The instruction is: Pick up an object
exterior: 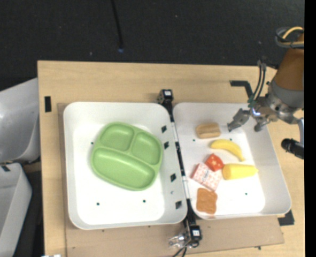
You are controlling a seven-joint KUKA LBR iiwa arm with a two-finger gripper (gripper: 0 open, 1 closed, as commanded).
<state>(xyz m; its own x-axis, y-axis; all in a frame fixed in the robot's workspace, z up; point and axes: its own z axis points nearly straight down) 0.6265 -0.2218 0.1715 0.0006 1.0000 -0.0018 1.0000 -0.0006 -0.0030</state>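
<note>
The right bin (pixel 264 189) holds several toy foods: a tan bread roll (pixel 207 129), a yellow banana (pixel 228 148), a red pepper (pixel 214 161), a yellow corn piece (pixel 239 171), a red-and-white checked packet (pixel 206 176) and an orange-brown slab (pixel 206 201). My gripper (pixel 248 120) hangs over the bin's far right part, to the right of the bread roll and above the banana. Its two fingers are spread apart, and nothing sits between them.
The left bin (pixel 80 197) carries a green divided plate (pixel 126 155). A black clip (pixel 165 96) sits at the far end of the seam between the bins. Wooden bench (pixel 120 79) surrounds both bins, with a white box (pixel 8 122) at the left.
</note>
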